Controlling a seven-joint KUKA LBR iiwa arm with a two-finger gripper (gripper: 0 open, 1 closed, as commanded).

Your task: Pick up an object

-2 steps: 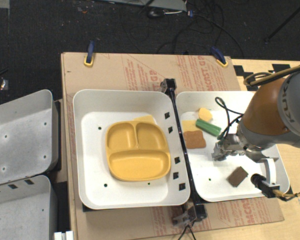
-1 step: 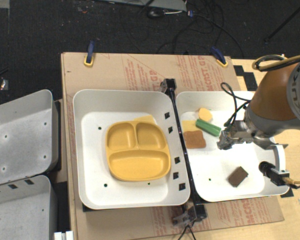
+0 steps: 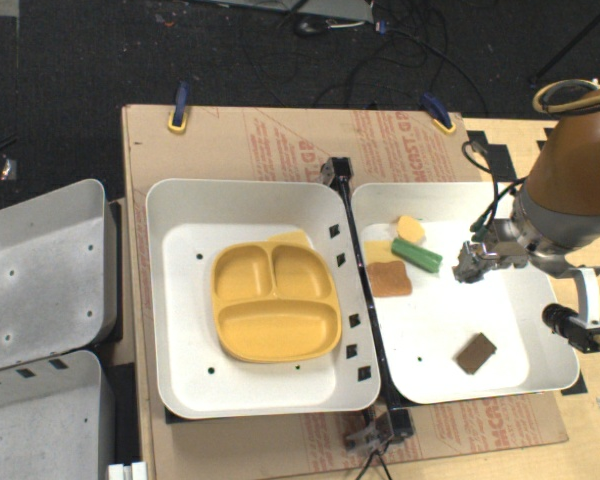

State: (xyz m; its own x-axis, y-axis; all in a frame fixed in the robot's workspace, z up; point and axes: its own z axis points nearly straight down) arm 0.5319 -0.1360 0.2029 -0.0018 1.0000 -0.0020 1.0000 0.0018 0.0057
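Observation:
The right bin [image 3: 500, 313] holds a green stick [image 3: 417, 255], a yellow piece [image 3: 410, 229], a pale yellow block [image 3: 379, 252], a brown square [image 3: 389, 280] and a dark brown block [image 3: 475, 352]. My gripper [image 3: 472, 264] hangs over the right bin, right of the green stick and apart from it. The arm with its orange band [image 3: 570, 168] comes in from the right above it. Nothing shows between the fingers.
The left bin [image 3: 180, 298] bears a yellow divided tray [image 3: 276, 302]. A black divider [image 3: 355, 278] runs between the bins. White panels [image 3: 40, 258] lie off the bench at the left. Cables trail along the right bin's far right side.

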